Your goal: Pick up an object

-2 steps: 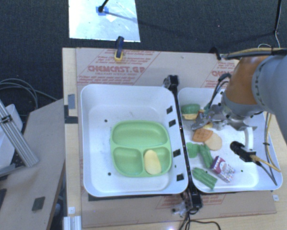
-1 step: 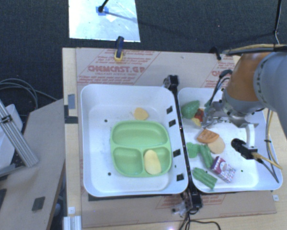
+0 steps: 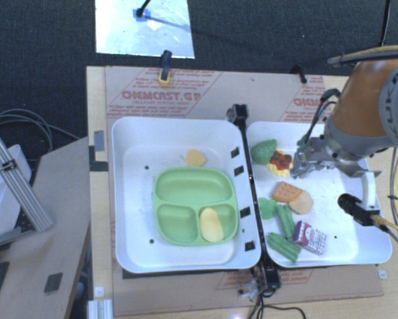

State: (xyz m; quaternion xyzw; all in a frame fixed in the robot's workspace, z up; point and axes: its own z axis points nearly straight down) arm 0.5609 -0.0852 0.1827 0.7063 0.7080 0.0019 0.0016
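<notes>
Now crowded: right bin [image 3: 378, 244] heaped with toy food, gripper [image 3: 298, 166] low beside the yellow-and-red piece [image 3: 279, 163].
Close by: green lump [image 3: 264, 151] to its left, bread slice [image 3: 287, 192] and tan round piece [image 3: 301, 203] just below, green pods [image 3: 283, 234] and purple packet [image 3: 309, 236] nearer the front. Left bin [image 3: 129, 178]: green divided tray [image 3: 185, 195] with a yellow piece [image 3: 212, 224], another yellow piece [image 3: 195, 157] loose behind. Arm [image 3: 368, 105] bent in from the right, wrist down; fingers too blurred to tell open from closed.

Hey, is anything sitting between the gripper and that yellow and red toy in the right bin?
Nothing visible. The gripper hangs just right of the yellow and red toy, with bare bin floor between them. The green piece lies on the toy's far side, out of the way.
</notes>
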